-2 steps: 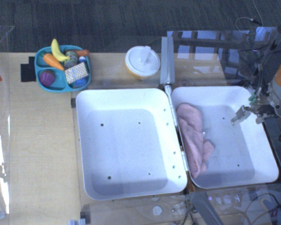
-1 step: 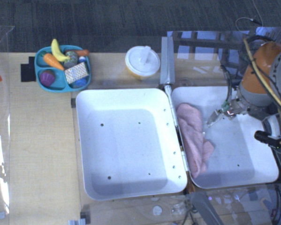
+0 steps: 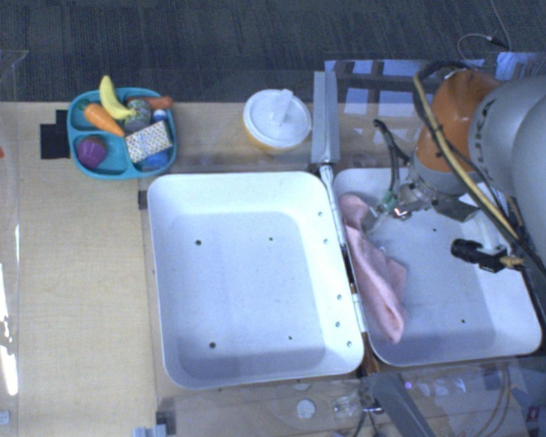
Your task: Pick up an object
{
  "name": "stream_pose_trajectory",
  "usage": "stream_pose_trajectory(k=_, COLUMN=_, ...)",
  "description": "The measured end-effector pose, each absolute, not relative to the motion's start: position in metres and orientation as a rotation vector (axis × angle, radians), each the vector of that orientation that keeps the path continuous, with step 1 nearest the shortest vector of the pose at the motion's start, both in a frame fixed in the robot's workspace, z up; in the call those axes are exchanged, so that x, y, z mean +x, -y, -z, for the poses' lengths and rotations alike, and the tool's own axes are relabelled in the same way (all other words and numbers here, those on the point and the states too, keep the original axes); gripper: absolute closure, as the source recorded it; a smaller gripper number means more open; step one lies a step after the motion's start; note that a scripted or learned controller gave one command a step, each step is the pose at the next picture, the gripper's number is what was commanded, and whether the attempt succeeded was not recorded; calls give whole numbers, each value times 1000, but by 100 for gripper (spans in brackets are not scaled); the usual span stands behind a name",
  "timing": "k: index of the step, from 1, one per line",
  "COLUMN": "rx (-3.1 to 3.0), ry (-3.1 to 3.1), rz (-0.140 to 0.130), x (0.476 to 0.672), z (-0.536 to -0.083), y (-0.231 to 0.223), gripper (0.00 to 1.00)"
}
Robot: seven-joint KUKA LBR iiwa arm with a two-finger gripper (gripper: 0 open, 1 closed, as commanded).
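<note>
Pink cloth (image 3: pixel 376 271) lies in the right bin (image 3: pixel 498 338), along its left wall, stretched from the upper left corner down toward the lower left. Soft, crumpled, pale pink, wider and bunched at the lower end. Its top end sits right by the gripper (image 3: pixel 396 208), which hangs low over the bin's upper left part; touching or just above, cannot tell. Gripper state: cannot tell, too small and cluttered. Grey arm (image 3: pixel 515 127) with orange band and cables covers the bin's upper right. Left bin (image 3: pixel 253 360) sits just beside, walls touching. On the counter (image 3: pixel 68 315) behind the left bin: white lidded tub (image 3: pixel 277 119), and a blue divided tray (image 3: pixel 76 152) holding a banana (image 3: pixel 112 98), carrot (image 3: pixel 102 118), a purple item (image 3: pixel 91 151), and other small items.
</note>
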State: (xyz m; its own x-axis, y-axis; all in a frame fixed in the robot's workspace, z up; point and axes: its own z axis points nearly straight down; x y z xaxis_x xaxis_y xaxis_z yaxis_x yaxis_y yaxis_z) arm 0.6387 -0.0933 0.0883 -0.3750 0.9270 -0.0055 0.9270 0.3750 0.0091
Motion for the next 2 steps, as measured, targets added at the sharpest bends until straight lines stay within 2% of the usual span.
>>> stream_pose_trajectory(k=1, rx=2102, ry=-2328, rz=-5, x=670, z=-187, y=78, gripper=0)
stream_pose_trajectory(k=2, rx=2049, ry=-2374, rz=-6, x=656, z=-96, y=89, gripper=0)
